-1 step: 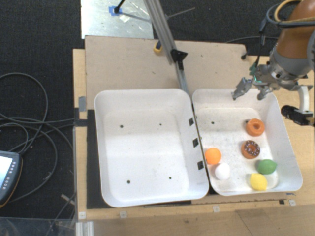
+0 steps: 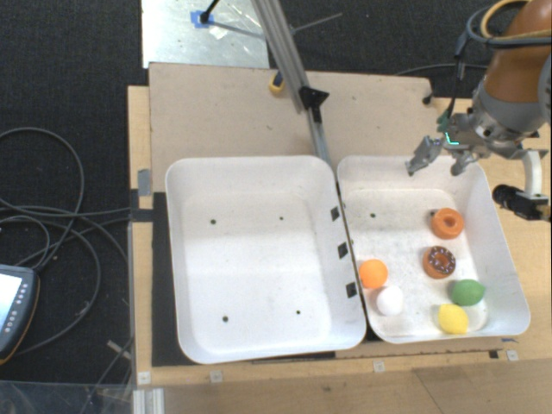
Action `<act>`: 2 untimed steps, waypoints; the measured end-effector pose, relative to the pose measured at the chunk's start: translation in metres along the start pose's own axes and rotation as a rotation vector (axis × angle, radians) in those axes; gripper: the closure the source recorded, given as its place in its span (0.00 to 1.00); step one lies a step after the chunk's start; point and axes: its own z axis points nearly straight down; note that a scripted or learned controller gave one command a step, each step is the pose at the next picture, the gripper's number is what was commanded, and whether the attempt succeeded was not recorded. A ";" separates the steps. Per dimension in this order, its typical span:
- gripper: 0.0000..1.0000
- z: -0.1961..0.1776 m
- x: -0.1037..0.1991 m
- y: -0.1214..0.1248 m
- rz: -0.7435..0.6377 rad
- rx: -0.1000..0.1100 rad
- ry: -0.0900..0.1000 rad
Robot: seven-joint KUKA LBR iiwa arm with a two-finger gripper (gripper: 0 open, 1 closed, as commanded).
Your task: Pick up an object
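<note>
My gripper (image 2: 441, 161) hangs open over the far edge of the right bin (image 2: 403, 198), with nothing between its two grey fingers. Below it in that bin lie an orange ring (image 2: 447, 222), a brown doughnut with sprinkles (image 2: 439, 261), an orange ball (image 2: 373, 273), a white ball (image 2: 390, 300), a green fruit (image 2: 467, 292) and a yellow lemon (image 2: 454, 318). The orange ring is the closest of these to the gripper, a short way nearer the camera.
The left bin (image 2: 194, 188) stands beside the right one, with black clips (image 2: 342, 249) along the shared rim. A slanted metal pole (image 2: 289, 50) crosses the cardboard backing at the top. Cables and a tablet (image 2: 13, 304) lie on the floor at the left.
</note>
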 end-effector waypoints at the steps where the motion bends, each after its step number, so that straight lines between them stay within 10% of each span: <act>1: 0.00 0.061 -0.005 0.002 0.005 0.005 0.000; 2: 0.00 0.123 -0.006 -0.003 0.006 0.006 0.001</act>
